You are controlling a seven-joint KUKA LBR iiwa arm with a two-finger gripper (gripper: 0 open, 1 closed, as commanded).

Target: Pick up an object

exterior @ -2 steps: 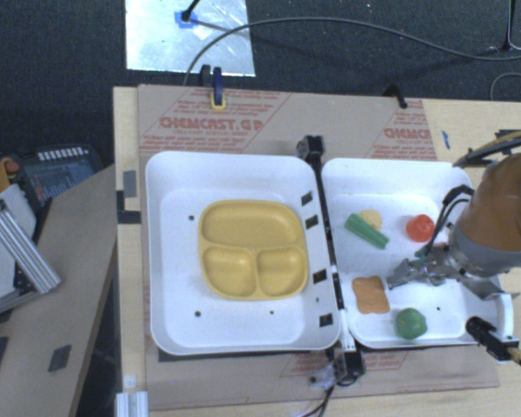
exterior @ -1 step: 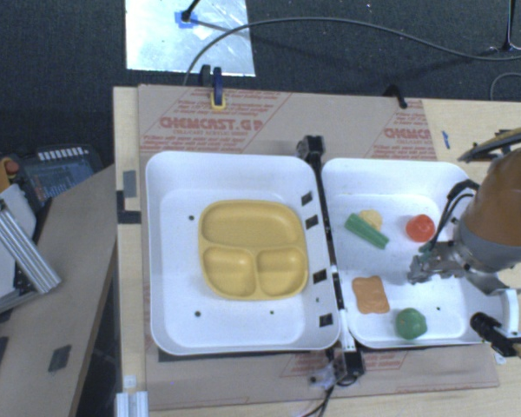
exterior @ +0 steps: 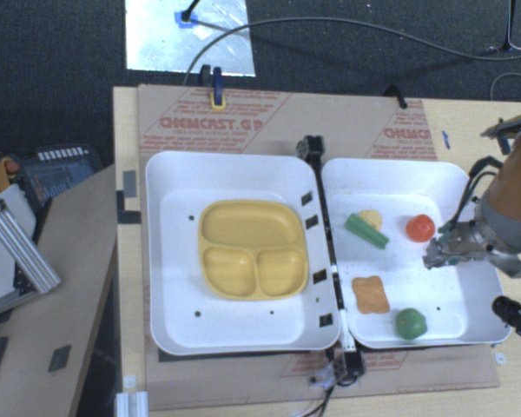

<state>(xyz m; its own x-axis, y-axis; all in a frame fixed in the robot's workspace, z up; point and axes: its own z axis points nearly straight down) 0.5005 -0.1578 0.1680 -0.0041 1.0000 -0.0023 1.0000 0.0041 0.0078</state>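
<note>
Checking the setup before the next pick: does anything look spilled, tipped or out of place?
Nothing stands out. The yellow divided tray lies flat in the left bin; the red ball, green ball and other small items sit apart in the right bin.

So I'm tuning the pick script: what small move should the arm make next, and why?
Probably shift the gripper a little toward the red ball, then descend. It sits at the right bin's right side with nothing visibly in it, and the ball is the nearest item, standing apart from the green stick.

Even, bright overhead light; soft shadows, slight blur, glare on white bins (exterior: 243, 168)
</note>
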